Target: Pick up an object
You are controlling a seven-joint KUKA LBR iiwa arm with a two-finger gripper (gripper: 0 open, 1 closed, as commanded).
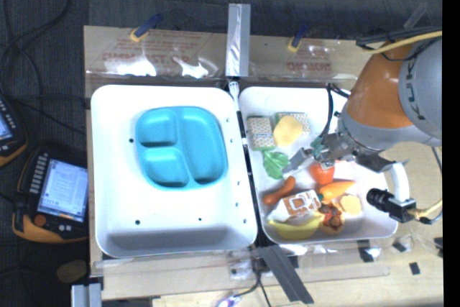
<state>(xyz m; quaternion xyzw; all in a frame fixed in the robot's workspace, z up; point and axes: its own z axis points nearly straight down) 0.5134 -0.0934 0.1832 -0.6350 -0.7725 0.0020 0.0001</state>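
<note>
1. The grey arm with its orange band (pixel 384 93) reaches in from three o'clock over the right shallow white bin (pixel 374 230).
2. Its pincer (pixel 316 154) hangs low amid the toys; whether it is spread or pinching, I cannot tell.
3. Just beside it lie a red-orange tomato-like toy (pixel 323 172), a yellow rounded toy (pixel 287 131) and a green leafy toy (pixel 274 163).
4. A yellow banana (pixel 295 228) lies at six o'clock.
5. The left white bin (pixel 115 226) holds a blue divided plastic tray (pixel 180 145).
</note>
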